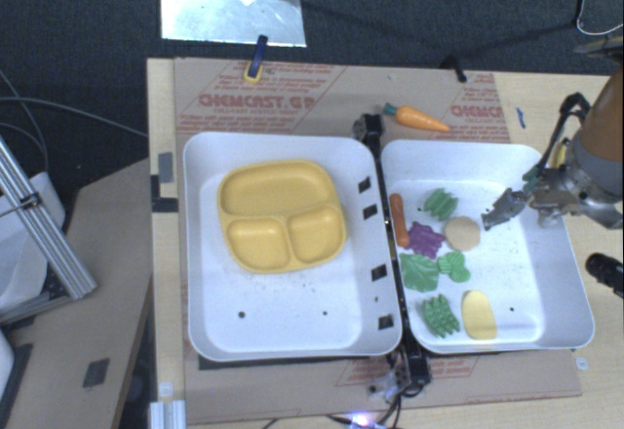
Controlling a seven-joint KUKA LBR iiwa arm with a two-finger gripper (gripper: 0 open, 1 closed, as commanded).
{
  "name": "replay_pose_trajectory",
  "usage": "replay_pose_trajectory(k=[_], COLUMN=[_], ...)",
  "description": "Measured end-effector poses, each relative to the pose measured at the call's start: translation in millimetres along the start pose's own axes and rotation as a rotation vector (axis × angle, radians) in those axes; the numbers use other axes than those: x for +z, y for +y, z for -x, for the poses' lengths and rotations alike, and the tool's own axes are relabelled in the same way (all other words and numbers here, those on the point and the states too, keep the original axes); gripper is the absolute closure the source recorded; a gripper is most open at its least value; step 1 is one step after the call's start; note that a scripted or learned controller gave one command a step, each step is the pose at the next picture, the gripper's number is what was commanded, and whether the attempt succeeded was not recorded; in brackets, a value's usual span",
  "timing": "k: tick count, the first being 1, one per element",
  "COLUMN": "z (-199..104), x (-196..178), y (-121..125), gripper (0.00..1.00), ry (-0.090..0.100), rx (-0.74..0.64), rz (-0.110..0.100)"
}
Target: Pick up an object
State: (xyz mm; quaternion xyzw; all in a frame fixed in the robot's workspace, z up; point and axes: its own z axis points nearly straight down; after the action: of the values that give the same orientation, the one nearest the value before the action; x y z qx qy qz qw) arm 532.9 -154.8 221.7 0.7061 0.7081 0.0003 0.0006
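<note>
1. Jaws [499,211] come first: they hover low over the right bin, just right of the round beige piece, with nothing visibly between them. Whether they are parted or closed cannot be told at this angle.
2. Tabletop [331,91]: one, light wood with printed cardboard under the bins, likely there to protect the surface.
3. Two white bins sit side by side, touching along the middle. The left bin [210,320] carries one yellow divided tray [281,213]. The right bin [561,310] holds the loose toys, so the arm [600,159], reaching in from the right, works in the nearer one.
4. One yellow tray with three compartments lies flat and unloaded, probably a place for picked things.
5. One orange carrot [417,118] lies outside the bins on the cardboard, beyond the right bin's far rim.
6. Loose pieces in the right bin, clustered toward its left half:
   - four green pieces: one upper [441,202], two in the middle [419,271] [453,266], one lower [440,315];
   - one purple piece [425,239];
   - one beige round piece [463,234], nearest the jaws, so my guess for the target;
   - one pale yellow piece [479,313];
   - one orange stick [398,219] along the left wall.
</note>
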Motion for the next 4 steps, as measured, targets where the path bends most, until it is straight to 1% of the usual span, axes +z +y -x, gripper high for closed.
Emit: replay_pose_trajectory(k=[1,2,3,4], z=[32,-48,-51,-124], x=[140,133,136,31], y=[-52,-36,26,43], gripper=[0.00,0.00,0.00,0.00], ry=[0.003,0.005,0.000,0.002], rx=[0.008,-0.008,-0.004,-0.009], rz=[-0.013,-0.001,0.006,0.010])
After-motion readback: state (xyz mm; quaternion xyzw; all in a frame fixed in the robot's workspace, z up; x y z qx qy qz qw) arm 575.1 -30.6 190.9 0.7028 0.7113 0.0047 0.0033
